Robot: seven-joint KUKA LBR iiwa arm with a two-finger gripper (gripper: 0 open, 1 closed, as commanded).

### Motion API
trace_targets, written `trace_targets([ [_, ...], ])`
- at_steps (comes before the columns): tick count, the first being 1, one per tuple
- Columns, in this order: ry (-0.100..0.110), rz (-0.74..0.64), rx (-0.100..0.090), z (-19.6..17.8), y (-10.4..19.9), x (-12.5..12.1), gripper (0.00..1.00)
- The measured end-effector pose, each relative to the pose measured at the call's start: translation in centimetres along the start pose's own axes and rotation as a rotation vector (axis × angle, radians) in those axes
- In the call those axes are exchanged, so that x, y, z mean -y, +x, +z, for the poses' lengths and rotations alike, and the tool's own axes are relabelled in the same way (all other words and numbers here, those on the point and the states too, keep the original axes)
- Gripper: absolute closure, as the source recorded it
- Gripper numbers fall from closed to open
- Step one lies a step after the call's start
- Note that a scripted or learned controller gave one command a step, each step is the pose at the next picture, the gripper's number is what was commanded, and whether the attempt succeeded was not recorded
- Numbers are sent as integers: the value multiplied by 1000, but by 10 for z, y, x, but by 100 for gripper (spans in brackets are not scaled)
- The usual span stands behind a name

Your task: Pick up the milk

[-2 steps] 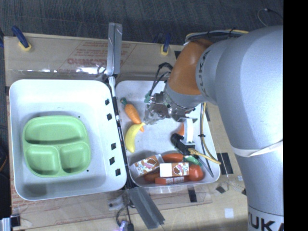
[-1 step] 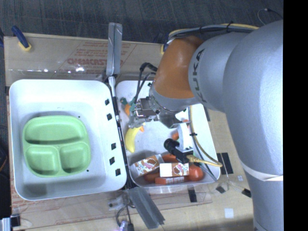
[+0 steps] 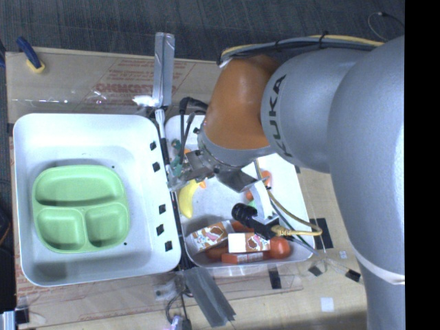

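Lying flat near front wall of white right-hand bin (image 3: 302, 205): small red-and-white milk carton (image 3: 246, 243). Looks light, crushable, slick; grip across narrow sides. Gripper (image 3: 180, 170) behind carton, finger state unclear.

The arm (image 3: 344, 115) is a thick, rounded grey casing with a smooth matte shell, and black "KUKA" lettering (image 3: 273, 115) runs along it beside the orange band. That orange band (image 3: 237, 112) is a broad, glossy, dome-shaped segment. Black cables (image 3: 184, 119) loop just left of the orange band, and yellow and black cables (image 3: 323, 41) run above it along the arm's top edge.
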State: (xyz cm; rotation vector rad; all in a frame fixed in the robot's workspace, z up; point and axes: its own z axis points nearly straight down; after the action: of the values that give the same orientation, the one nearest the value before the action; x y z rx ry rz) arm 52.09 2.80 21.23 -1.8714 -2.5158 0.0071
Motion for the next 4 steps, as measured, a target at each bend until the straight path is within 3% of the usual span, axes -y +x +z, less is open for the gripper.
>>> trace_targets([
  [1, -3, -8, 2, -12, 97, -10, 100],
  [2, -2, 297, 2, -8, 160, -1, 100],
  [3, -4, -25, 3, -7, 194, -11, 100],
  [4, 2, -31, 5, -15, 195, -12, 100],
])
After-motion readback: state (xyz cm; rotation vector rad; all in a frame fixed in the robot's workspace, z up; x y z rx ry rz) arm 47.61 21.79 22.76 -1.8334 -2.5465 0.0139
